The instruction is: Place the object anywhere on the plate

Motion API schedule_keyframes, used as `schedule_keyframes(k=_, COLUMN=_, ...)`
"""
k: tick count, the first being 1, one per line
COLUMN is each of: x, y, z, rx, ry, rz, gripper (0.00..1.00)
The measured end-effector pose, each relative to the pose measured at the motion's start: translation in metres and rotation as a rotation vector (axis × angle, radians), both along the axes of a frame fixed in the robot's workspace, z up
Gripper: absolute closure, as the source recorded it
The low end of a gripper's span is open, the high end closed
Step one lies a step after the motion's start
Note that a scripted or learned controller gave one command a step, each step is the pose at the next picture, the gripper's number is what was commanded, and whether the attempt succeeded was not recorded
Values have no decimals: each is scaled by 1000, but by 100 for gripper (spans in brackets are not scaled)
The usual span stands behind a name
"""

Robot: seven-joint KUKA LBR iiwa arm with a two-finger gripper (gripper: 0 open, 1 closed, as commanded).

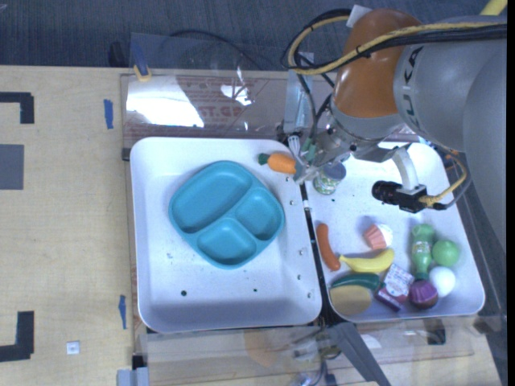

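Observation:
A blue three-compartment plate [228, 212] lies in the middle of the left bin [161, 280], and nothing rests on it. A small orange carrot [281, 163] with a green tip lies at the left bin's far right corner, up against the divider. My gripper [315, 166] hangs over the divider between the bins, just right of the carrot and close to touching it. The wrist hides how the gripper meets the carrot. The plate is down and to the left of the gripper.
The right bin [467, 296] holds several toy foods: a red sausage [326, 246], a banana [368, 261], a green bottle [421, 248], a green apple [445, 252], a white egg [442, 280] and a purple box [394, 285]. The arm's grey body covers the far right.

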State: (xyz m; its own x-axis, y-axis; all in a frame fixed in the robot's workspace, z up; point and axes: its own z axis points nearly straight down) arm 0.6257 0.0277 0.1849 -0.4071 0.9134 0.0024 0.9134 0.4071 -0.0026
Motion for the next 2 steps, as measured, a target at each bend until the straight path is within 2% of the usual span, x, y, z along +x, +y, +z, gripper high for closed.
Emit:
schedule_keyframes(k=1, x=-24, y=16, z=0, rx=-1, ry=0, rz=-375, gripper=100)
schedule_keyframes(k=2, x=-24, y=15, z=0, rx=-1, ry=-1, rz=-376, gripper=0)
